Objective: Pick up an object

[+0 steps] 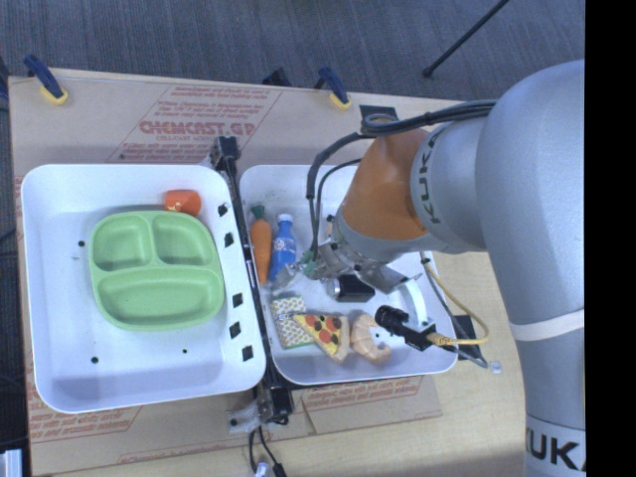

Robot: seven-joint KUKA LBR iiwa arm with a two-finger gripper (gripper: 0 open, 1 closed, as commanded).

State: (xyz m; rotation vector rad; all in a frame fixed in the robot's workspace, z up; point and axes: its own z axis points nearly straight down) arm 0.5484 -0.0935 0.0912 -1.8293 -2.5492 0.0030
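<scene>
The right bin [298,172] holds a carrot [260,247], a blue bottle [283,245], a patterned square piece [288,321], a pizza slice [325,330] and a pale round toy [370,337]. My gripper [331,271] hangs low over the middle of this bin, just right of the bottle and above the pizza slice. The orange wrist band and grey arm cover the bin's right half. Nothing is visibly held.
The left bin [50,266] holds a green divided plate [156,269] and a small orange-red object [183,203] by its far wall. A black divider [238,256] runs between the bins. Blue clamps [48,79] sit on the cardboard behind.
</scene>
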